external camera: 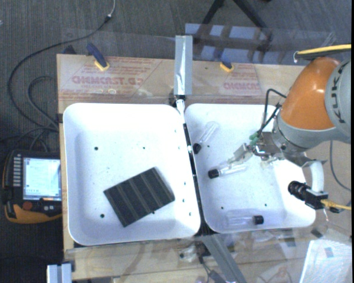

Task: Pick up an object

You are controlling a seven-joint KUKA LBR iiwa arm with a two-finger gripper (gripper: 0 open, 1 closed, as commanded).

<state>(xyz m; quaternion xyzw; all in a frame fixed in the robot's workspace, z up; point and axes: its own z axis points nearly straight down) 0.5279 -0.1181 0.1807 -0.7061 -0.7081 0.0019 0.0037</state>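
In the right bin (295,217), the tool (243,155) sat low over the floor, its tips just beside the upper end of a clear tube w/ a black cap (226,170). Whether the tool was released or clenched — couldn't tell; the tips blurred into the white floor and nothing was plainly between them. So no claim of a hold.

Risks, as I judged them: the tube looked slick, round and thin, lying at a slant — a pinch near one end could squirt it out or roll it away toward the bin wall. Closing off-centre would probably tip it, not lift it.

Further out, a second clear tube (207,131) lay near the upper left of that bin, and a third w/ dark cap (243,220) close to the near wall; both well apart from the tool, so little chance of a bump. All three nearly vanished against white, which may spoil the aim.

Across the divider, a dark ribbed block (139,196) lay in the left bin (76,158) — an easier target, prob., but far from the tool.
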